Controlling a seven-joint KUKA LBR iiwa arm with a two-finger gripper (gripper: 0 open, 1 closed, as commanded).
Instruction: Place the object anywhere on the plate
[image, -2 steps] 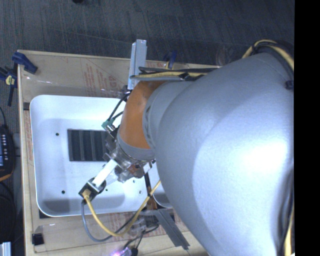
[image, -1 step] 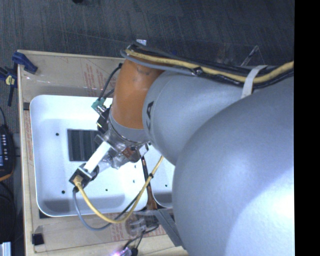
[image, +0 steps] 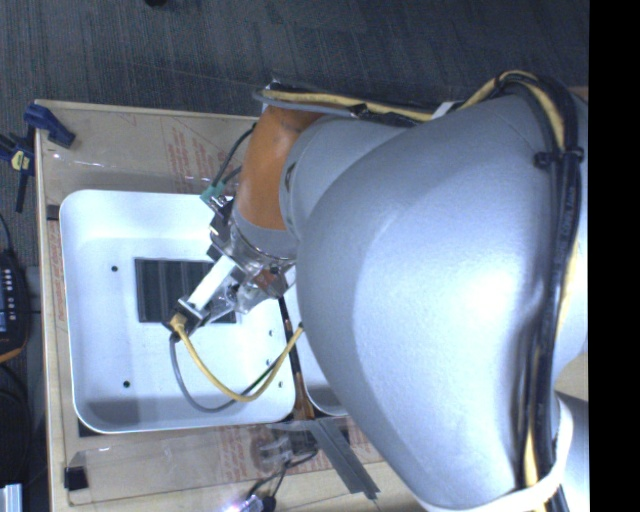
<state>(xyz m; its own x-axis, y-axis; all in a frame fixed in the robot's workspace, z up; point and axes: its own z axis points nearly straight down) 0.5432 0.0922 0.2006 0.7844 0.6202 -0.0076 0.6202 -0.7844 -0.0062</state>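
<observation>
A dark grey rectangular plate (image: 165, 288) lies flat on the floor of the left white bin (image: 90, 230). My gripper (image: 246, 292) hangs over the plate's right end, near the middle of that bin. The wrist and the big grey arm (image: 420, 290) hide the plate's right edge and whatever lies under the gripper. I see no loose object on the bare part of the plate.
The arm covers nearly all of the right bin, of which a sliver of rim (image: 318, 405) shows. Blue clamps (image: 45, 122) sit at the bench's far left corner. Metal brackets (image: 300, 445) stand at the front edge.
</observation>
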